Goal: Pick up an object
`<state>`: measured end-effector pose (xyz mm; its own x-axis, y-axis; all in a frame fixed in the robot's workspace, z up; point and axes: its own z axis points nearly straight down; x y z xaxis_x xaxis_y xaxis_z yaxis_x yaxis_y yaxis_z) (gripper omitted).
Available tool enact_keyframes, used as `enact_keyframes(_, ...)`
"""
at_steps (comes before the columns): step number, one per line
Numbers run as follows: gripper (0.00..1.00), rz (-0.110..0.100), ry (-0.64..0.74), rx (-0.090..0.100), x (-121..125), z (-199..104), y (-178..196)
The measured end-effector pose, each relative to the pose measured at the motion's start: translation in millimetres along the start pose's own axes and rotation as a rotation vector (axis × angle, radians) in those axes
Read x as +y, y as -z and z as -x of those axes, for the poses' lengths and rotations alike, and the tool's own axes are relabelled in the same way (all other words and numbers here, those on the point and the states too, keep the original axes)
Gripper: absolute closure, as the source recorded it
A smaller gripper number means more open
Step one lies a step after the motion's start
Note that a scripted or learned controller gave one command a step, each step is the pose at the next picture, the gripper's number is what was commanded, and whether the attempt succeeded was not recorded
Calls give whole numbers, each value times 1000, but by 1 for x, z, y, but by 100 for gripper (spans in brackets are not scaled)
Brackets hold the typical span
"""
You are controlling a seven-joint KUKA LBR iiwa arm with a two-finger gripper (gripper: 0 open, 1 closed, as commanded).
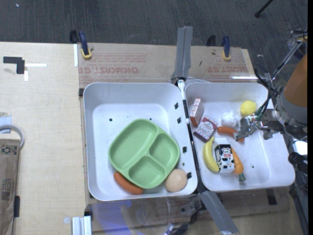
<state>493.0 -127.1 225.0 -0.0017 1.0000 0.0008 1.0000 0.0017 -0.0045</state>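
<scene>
The right bin (274, 173) holds several small items. A yellow lemon (248, 107) lies at the back, with a white crumpled piece (228, 117) beside it. An orange sausage (225, 129) sits mid-bin. In front are a banana (211, 155), a black-and-white box (224, 157) and a carrot (237, 163). A small red carton (196, 111) and a maroon packet (205, 129) lie near the left wall. My gripper (243, 129) reaches in from the right, low over the bin, just right of the sausage's end and below the lemon.
The left bin (98, 131) holds a green divided plate (143, 153), an orange sausage (128, 183) and a beige egg-shaped item (176, 180). A grey divider bar (183, 58) runs between the bins. The arm's body (296, 106) stands over the right bin's right rim.
</scene>
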Motion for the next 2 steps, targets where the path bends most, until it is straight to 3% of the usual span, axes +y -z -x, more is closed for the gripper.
enact_keyframes(1, 0, 2, -16, 0, -10, -26, -134)
enact_keyframes(2, 100, 5, -21, -1, -9, -24, -123)
